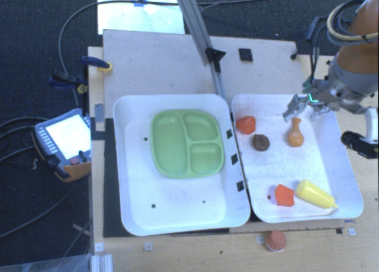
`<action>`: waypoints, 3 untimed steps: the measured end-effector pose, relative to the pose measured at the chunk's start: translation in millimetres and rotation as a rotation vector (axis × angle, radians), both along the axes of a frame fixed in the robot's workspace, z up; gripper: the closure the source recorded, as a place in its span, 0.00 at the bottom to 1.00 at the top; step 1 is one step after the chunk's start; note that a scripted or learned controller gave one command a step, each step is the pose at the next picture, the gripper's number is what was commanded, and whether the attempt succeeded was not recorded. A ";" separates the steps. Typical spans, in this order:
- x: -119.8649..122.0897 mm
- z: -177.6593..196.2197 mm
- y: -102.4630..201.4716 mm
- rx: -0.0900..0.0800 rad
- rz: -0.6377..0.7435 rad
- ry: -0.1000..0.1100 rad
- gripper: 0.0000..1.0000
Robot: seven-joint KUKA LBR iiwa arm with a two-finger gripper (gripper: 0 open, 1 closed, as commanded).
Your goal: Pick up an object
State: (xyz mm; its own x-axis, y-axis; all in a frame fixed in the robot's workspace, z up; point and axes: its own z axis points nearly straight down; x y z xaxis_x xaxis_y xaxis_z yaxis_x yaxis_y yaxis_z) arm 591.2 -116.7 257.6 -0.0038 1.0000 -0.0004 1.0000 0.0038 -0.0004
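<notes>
in the right bin [349, 176], spread hand [308, 108] just above orange gourd [295, 134], brown ball [260, 142] and red block [246, 125] beside

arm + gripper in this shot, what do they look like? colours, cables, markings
The arm is grey with a broad orange band above the wrist, and pale cables loop over its top. A small cyan light glows beside the wrist. The gripper is a light grey metal two-finger unit. A black fitting projects below the wrist.
</notes>
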 end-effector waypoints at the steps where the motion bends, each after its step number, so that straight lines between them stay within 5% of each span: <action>1: 0.5 0.9 0.0 0.000 0.000 -0.002 0.00; 3: -12.4 -103.7 10.5 0.001 -0.003 0.002 0.00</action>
State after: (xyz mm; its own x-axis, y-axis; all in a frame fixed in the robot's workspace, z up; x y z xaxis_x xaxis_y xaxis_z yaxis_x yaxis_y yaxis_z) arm 578.7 -106.2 153.9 -0.0009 1.0000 0.0004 1.0000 0.0009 -0.0023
